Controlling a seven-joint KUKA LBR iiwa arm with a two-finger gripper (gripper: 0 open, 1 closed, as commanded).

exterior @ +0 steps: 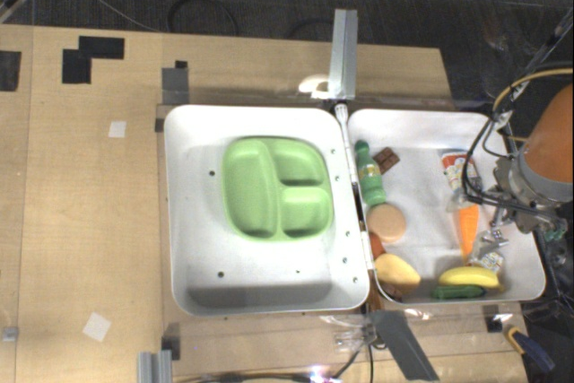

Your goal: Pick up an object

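The right bin (421, 128) holds several toy foods. An orange carrot (467, 229) lies near its right side, with a yellow banana (469, 278) and a green cucumber (459, 291) below it. A green bottle (367, 177), a brown chocolate piece (386, 161), a round tan bun (387, 222) and a yellow lemon (397, 269) sit along the bin's left side. A red and white packet (454, 164) lies higher up. My gripper (492, 247) hangs low at the bin's right side, just right of the carrot and above the banana. Nothing is visibly held.
The left bin (193, 193) carries a green divided plate (274, 187). A metal post (344, 54) stands behind the wall where the two bins meet. The arm's grey and orange body (549, 148) and its cables cover the right bin's right rim.
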